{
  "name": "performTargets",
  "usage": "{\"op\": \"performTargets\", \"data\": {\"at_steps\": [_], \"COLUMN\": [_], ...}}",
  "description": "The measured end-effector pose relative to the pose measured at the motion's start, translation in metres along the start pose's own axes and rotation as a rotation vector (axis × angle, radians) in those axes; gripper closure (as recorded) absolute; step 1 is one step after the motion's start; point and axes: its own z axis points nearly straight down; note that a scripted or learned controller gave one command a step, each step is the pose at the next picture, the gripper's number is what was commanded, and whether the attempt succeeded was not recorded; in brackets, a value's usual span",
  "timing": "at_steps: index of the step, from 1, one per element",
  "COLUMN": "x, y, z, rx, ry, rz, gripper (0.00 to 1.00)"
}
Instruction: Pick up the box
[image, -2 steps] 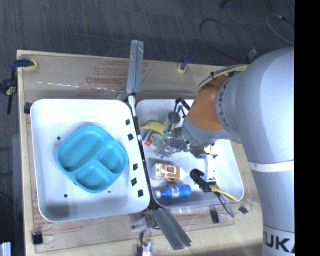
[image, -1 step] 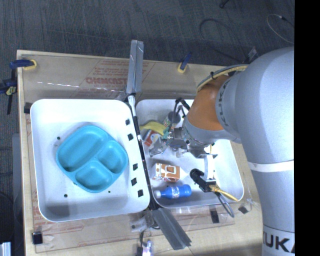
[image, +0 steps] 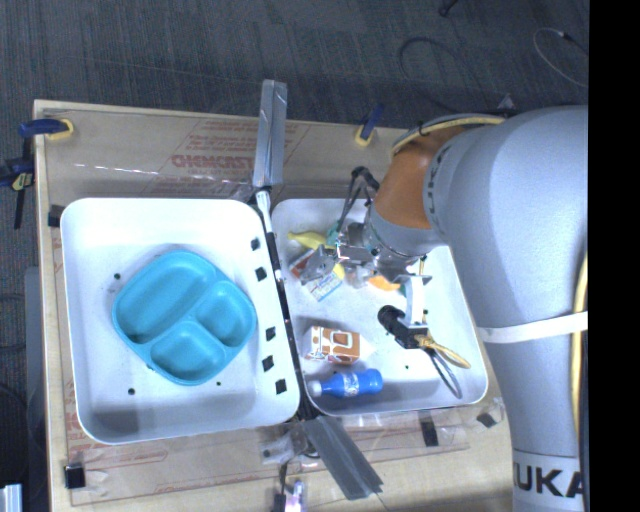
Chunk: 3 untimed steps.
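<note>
Looming largest and closest to the lens, the grey arm (image: 520, 250) is reaching in from the right of the camera view, its orange band showing above the wrist. The gripper (image: 343, 252) is hanging over the far half of the right bin (image: 455, 310), and the wrist is hiding too much of it for me to tell whether it is open or closed. Nothing is showing as held.

The box (image: 333, 345) is lying in that same right bin, toward the near side and close to the wall shared with the left bin (image: 100, 240). It is a small orange-and-white carton lying flat, and a blue bottle (image: 350, 383) is sitting just beside it on the near side. The gripper is staying apart from it, over a yellow item (image: 306, 240) and a pale packet (image: 322, 287) — the box is lying nearer the camera than both.

Judging by its looks, the box is going to handle as light thin card, stiff enough to pinch but easy to dent. A grip across its shorter width looks best, keeping away from the bottle side.

A blue divided tray (image: 185, 315) is resting in the left bin — well apart from all of this.
</note>
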Motion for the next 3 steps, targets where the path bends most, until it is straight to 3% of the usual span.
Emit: {"op": "performTargets", "data": {"at_steps": [1,2,3], "x": [0.001,0.002,0.033], "y": [0.0,0.0,-0.089], "z": [-0.009,-0.009,-0.001], "rx": [0.004,0.005,-0.007], "ry": [0.0,0.0,-0.013], "rz": [-0.008,-0.009,0.155], "gripper": [1.0,0.0,0.0]}}
